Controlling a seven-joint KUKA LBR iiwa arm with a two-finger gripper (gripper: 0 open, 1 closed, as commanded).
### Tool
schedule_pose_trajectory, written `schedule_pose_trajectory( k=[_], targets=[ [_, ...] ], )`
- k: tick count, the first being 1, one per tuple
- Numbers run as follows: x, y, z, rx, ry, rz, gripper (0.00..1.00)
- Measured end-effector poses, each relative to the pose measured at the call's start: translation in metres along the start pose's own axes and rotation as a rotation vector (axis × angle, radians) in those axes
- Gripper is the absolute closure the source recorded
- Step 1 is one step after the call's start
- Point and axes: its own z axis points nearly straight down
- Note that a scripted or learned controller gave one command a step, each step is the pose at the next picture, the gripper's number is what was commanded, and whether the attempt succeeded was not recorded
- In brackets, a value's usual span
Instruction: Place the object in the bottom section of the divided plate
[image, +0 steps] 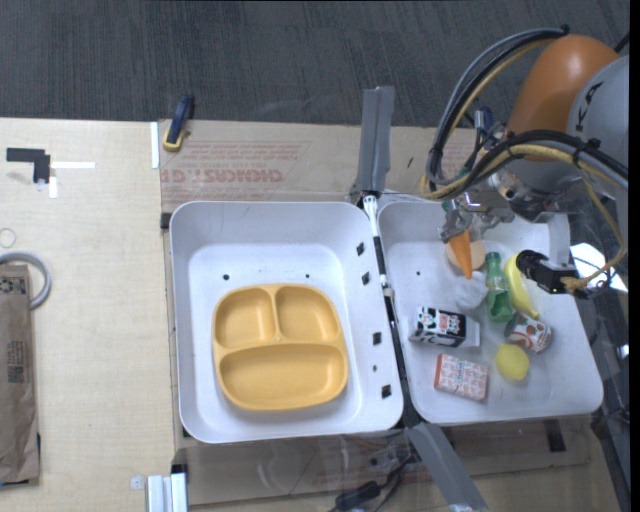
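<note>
The pincer (462, 228) sits low over the far left part of the right bin (570, 400), directly above an orange carrot-like object (460, 256); whether its fingers are apart or together cannot be told, because cables and the wrist hide them, so no grip on the carrot can be claimed. The arm reaches in from the right, which probably explains why it works the far corner first: that piece is the closest to its wrist. The divided plate (280, 346), yellow, lies in the left bin (190, 300), with its two small sections on the far side and its wide bottom section (282, 377) on the near side, bare and ready to receive something. Crowding the carrot are a green bottle (494, 290), a banana (517, 283), a cow-print carton (440, 326), a small can (529, 334), a lemon (512, 362) and a red-patterned box (461, 377). The bottle and a pale crumpled item (470, 292) lie just beside the carrot and could be knocked. The raised wall between the bins (385, 300) must be cleared on the way across the tabletop (90, 300).
</note>
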Motion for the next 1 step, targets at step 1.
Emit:
schedule_pose_trajectory(
  k=[1],
  targets=[
    [0.0391, -0.0687, -0.0068, 0.001, 0.002, -0.068, 1.0]
  ],
)
